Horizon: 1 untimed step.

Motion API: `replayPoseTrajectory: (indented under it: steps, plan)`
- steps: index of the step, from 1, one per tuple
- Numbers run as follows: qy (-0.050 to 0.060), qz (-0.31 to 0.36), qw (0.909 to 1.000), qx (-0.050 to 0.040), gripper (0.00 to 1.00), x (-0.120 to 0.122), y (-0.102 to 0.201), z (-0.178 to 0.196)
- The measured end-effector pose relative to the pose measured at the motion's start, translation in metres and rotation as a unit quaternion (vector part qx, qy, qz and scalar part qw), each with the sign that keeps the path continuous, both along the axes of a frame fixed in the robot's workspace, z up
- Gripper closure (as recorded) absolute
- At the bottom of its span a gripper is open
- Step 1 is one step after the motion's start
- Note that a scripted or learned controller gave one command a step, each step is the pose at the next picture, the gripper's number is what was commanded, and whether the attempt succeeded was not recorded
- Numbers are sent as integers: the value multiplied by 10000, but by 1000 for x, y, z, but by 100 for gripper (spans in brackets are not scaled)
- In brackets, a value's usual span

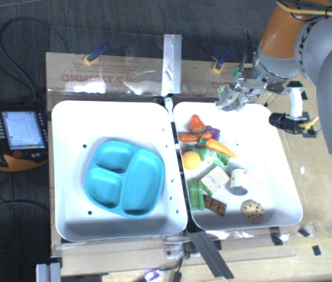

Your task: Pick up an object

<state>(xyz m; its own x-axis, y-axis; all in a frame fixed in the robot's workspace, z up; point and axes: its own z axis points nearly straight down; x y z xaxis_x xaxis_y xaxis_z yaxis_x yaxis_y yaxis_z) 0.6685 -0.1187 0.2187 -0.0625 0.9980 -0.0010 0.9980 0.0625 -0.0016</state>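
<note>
My gripper (231, 100) hangs over the far rim of the right bin (274, 157), above and to the right of the toy pile. Nothing shows between its fingers. The pile lies in the left half of that bin: a red strawberry (196, 122), purple grapes (211, 133), a carrot (220, 148), an orange ball (191, 159), a green vegetable (196, 194), a white patterned box (215, 180), a chocolate bar (214, 204), a small can (238, 181) and a brown cookie (252, 210).
The left bin (71, 157) holds a blue three-compartment tray (124, 177). A metal divider (177, 163) runs between the bins. A teach pendant (16, 135) sits off the bench at far left. Yellow clamps (95, 53) grip the back board.
</note>
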Motion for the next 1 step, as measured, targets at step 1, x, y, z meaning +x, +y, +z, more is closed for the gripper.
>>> replayPoseTrajectory:
  steps: [1]
  plan:
    - [5, 21, 10000, -4, 100, 0, 48, 3]
